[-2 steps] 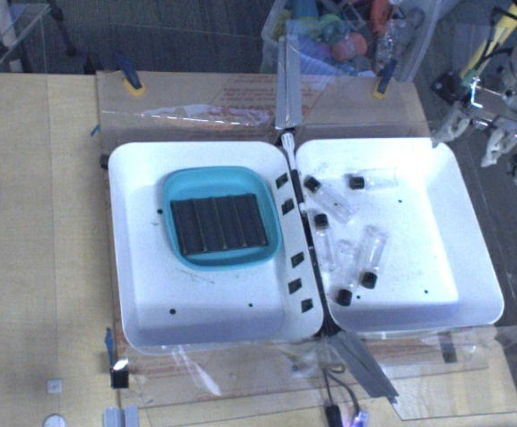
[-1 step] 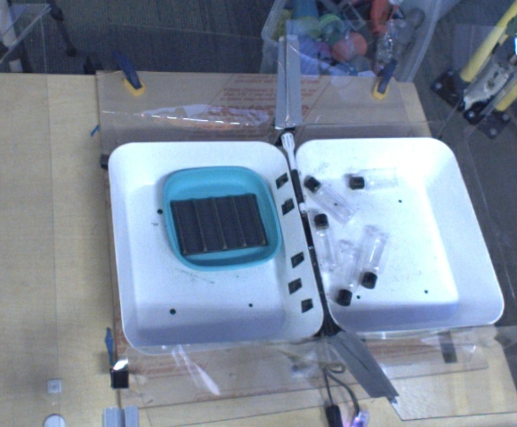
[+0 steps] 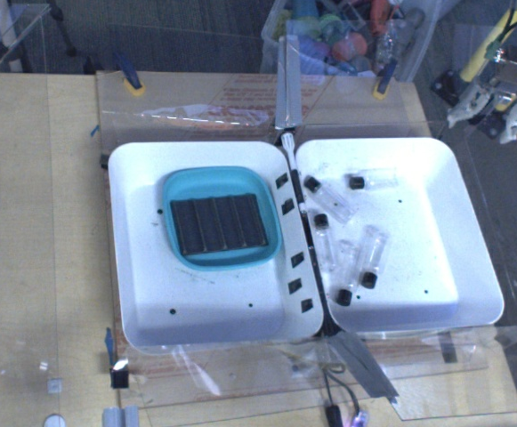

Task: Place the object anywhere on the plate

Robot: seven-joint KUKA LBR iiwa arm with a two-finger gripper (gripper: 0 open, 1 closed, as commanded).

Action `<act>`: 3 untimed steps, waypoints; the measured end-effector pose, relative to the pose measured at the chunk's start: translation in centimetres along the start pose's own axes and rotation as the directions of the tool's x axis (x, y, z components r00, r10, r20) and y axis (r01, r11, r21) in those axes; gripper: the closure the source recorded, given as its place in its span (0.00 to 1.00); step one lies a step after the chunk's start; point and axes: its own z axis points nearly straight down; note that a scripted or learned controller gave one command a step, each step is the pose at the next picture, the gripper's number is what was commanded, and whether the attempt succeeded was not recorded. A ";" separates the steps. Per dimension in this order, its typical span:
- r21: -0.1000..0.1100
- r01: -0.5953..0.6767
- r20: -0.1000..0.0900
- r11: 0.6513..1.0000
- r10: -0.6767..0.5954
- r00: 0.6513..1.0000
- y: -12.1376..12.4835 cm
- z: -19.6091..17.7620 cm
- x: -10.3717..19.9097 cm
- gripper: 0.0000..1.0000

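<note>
- Counter (image 3: 36,238): bare wood, farthest left of the jaws, broad and open.
- Left bin (image 3: 133,265): well left of the jaws and nearer the camera; a white margin runs all round the plate.
- Plate (image 3: 173,189): teal, with rounded corners, sitting toward the bin's far side. A dark ribbed slab (image 3: 218,223) covers most of its floor, leaving a narrow teal rim.
- Clear sheet (image 3: 240,96) behind the bins: faint reddish print, too blurred to read.
- Shared bin edge: a row of black marks (image 3: 294,238), no lettering legible.
- Right bin (image 3: 445,265): below and left of the jaws. Clear black-capped vials (image 3: 369,256) cluster in its left half; its right half is open.
- Arm's tip (image 3: 494,105): beyond the right bin's far right corner, off the bins. I cannot tell how the jaws stand.
</note>
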 end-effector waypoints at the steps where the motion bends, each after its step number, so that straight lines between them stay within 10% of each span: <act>1: 0.000 0.087 -0.001 0.996 -0.087 0.996 0.1 3.9 -0.2 0.00; 2: 0.000 0.084 0.000 0.996 -0.084 0.996 0.0 6.0 0.1 0.00; 3: -0.004 0.023 0.001 1.000 -0.023 1.000 0.2 -3.6 -0.5 0.00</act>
